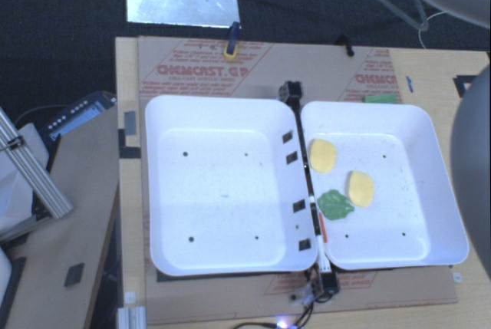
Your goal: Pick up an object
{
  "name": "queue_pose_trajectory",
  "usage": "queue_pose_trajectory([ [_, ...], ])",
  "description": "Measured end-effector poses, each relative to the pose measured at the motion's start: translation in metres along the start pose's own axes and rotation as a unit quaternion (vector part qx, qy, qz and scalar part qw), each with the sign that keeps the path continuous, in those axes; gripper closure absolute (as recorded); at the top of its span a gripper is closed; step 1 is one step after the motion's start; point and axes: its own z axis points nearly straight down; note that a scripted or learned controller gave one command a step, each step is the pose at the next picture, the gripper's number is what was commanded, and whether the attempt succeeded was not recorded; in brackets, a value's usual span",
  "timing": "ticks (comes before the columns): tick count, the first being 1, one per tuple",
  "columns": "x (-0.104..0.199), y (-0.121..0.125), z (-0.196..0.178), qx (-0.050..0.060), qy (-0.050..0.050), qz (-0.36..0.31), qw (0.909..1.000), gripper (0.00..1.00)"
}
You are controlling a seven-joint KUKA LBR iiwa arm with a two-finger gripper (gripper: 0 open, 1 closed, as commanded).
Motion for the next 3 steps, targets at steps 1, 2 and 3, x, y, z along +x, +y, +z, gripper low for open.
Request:
queue_pose_trajectory([
  [1,-0.068,-0.003,-0.002,0.001,0.0,0.001,1.0,1.0],
  [2,-0.033,-0.028,0.095,0.006,0.0,-0.005,1.0,1.0],
  [3,-0.004,-0.075,0.071,0.001,0.002,-0.005,1.0,1.0],
])
